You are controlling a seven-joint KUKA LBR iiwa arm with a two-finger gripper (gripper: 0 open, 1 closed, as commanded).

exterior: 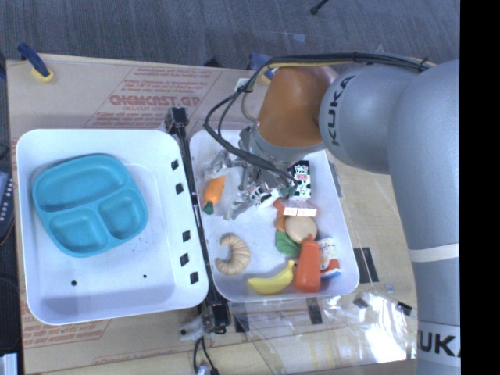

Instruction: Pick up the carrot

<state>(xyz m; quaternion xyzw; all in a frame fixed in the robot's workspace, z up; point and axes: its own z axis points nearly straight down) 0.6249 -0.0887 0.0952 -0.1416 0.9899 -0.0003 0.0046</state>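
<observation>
While the grey arm hangs over the right white bin [342, 233], its end effector [251, 187] sits just right of the small orange carrot [212, 191]; I cannot tell its grip. Nearby lie a tan croissant [233, 254], yellow banana [272, 280] and red bottle [308, 264]. The left bin [94, 299] holds a blue divided tray [87, 202].

carrot [212, 191] open leftward, gripper [248, 187] crowding right

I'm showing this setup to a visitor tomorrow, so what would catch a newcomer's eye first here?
The big grey arm with its orange band dominates, reaching in from the right over the right bin. Its gripper hangs just right of the small carrot, amid toy foods: a croissant, a banana and a red bottle. In the left bin, a bright blue divided tray stands out alone.
</observation>
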